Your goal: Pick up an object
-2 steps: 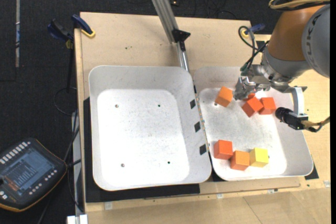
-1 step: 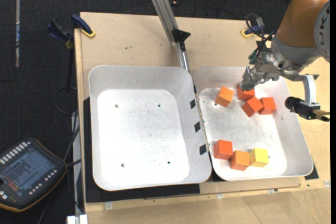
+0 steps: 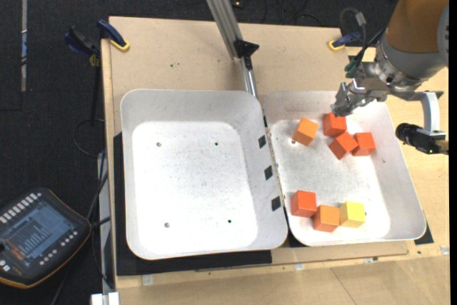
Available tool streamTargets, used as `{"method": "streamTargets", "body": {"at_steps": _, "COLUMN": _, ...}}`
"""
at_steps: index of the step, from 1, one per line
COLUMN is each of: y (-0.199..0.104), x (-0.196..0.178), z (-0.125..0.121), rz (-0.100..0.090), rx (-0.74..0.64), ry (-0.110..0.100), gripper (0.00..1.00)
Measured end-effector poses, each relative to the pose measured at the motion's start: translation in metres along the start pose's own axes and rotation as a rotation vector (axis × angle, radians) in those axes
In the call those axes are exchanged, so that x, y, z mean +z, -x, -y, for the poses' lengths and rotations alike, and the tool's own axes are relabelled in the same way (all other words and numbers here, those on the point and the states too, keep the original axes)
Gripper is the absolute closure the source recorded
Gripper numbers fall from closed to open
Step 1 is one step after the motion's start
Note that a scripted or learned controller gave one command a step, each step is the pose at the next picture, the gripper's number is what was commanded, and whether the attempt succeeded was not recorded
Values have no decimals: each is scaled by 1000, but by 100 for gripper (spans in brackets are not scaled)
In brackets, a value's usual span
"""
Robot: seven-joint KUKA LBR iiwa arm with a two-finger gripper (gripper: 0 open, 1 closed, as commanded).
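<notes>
The right bin holds several small cubes. An orange cube lies near its upper left. Three red-orange cubes cluster at the upper right. Along the front edge sit a red cube, an orange cube and a yellow cube. My gripper hangs at the back of the right bin, right above the uppermost red cube. Its tips seem to touch that cube's top edge.
The left bin sits beside the right one. A slanted metal pole crosses over the back of the bench. Clamps sit at the bench's back corners. A teach pendant lies at the lower left, off the bench.
</notes>
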State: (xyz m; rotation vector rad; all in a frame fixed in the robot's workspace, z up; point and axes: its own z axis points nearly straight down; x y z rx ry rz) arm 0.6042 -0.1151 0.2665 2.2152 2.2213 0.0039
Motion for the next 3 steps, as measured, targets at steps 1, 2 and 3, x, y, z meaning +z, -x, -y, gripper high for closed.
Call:
{"method": "streamTargets", "body": {"at_steps": 1, "y": -52, "x": -3, "z": -14, "rz": -3, "rx": -5, "ry": -2, "gripper": 100}}
{"method": "streamTargets", "body": {"at_steps": 2, "y": -95, "x": 8, "z": -38, "rz": -2, "rx": -4, "ry": -3, "gripper": 100}}
{"method": "streamTargets", "body": {"at_steps": 3, "y": -147, "x": 27, "z": -48, "rz": -3, "rx": -5, "ry": -6, "gripper": 100}}
